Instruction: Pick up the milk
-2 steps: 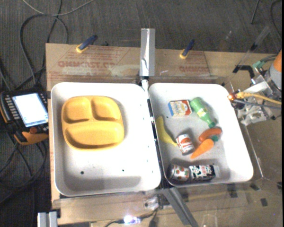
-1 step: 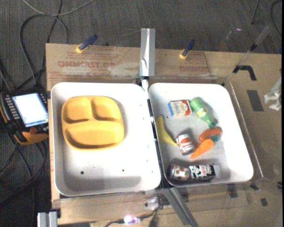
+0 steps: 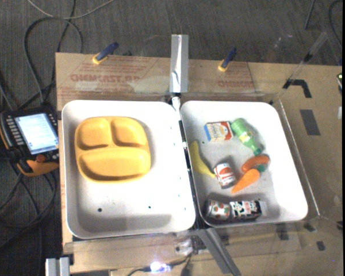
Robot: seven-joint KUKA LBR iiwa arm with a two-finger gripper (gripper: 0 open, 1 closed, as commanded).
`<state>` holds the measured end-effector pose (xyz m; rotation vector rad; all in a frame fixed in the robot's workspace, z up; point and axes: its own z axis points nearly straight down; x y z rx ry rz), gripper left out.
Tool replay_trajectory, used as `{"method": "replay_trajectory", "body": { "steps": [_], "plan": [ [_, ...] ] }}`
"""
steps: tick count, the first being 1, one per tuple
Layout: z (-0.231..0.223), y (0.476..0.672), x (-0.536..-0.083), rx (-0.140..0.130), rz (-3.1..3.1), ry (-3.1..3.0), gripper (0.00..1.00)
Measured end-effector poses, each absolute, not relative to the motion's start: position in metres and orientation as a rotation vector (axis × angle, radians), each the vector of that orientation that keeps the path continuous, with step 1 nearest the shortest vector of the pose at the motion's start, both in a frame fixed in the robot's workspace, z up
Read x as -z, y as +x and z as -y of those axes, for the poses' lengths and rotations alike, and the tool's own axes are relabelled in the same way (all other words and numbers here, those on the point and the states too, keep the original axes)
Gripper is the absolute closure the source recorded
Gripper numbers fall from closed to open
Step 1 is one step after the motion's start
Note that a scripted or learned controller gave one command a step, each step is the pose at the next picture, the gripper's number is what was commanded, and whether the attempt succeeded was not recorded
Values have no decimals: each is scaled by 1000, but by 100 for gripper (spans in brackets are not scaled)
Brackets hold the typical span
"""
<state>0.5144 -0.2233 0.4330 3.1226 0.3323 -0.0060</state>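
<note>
Two bins side by side on bench (image 3: 310,105), touching along middle edge. Left bin (image 3: 98,211): yellow tray (image 3: 113,148) with three compartments, nearer to far edge and left edge, flat on floor of bin.

Right bin (image 3: 287,165): several small things. Milk (image 3: 218,131), small carton with blue end and red-white face, lying on side near far edge, a little left of middle of this bin. Just beside it on right, touching or almost touching, green bottle (image 3: 245,134), lying at a slant toward right edge. Banana (image 3: 199,160) along left edge, near milk but apart from it. Small red-white can (image 3: 225,174) around middle, tilted. Two carrots (image 3: 250,172) just right of can, one above other, close together. Along near edge, bigger can (image 3: 218,210) lying on side, end to end with dark box (image 3: 246,209).

On far edge of bench, two clamps (image 3: 105,52), blue with yellow. Off left edge of bench, pendant (image 3: 31,132) with lit screen.
</note>
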Motion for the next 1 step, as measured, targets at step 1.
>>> {"method": "replay_trajectory", "body": {
  "steps": [1],
  "plan": [
    [224, 514, -433, 6, -332, 3122, 0]
  ]
}}
